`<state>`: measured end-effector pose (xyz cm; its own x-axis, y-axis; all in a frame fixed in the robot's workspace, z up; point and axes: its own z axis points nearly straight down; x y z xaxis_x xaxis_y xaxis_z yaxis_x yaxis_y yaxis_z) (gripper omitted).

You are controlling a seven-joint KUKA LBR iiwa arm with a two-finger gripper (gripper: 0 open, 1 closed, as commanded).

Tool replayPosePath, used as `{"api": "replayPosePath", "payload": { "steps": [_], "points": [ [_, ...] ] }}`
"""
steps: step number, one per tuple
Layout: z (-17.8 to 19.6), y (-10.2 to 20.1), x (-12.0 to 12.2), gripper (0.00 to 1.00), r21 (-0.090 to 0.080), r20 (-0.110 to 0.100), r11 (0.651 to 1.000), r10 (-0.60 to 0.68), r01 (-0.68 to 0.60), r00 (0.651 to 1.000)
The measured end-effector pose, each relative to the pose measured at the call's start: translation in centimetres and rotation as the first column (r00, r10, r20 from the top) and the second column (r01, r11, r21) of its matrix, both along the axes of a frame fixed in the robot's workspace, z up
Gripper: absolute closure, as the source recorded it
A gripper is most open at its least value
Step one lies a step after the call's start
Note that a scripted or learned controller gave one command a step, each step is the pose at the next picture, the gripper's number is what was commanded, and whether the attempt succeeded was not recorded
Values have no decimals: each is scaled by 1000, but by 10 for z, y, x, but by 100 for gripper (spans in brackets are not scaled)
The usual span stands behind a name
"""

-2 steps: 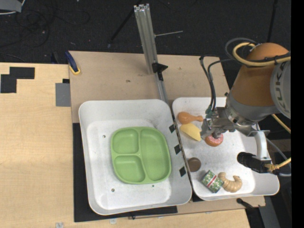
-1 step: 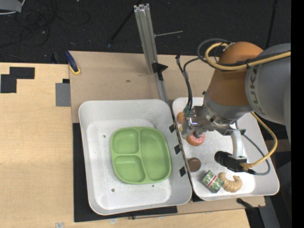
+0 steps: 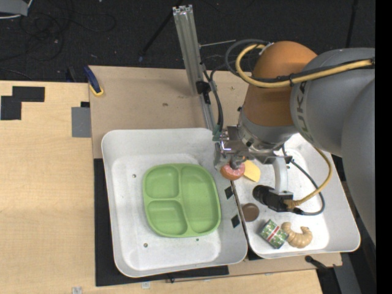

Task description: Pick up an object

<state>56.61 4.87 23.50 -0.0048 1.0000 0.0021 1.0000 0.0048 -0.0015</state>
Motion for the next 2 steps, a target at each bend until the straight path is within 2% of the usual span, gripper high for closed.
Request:
{"api": "replayPosePath", "payload": {
  "steps": [1,2],
  "points": [
    [-13,47,12,100,-1,-2,1000,0,0,1000],
    [-12,46,11,0,-3,-2,1000,-2,2,1000]
  ]
}}
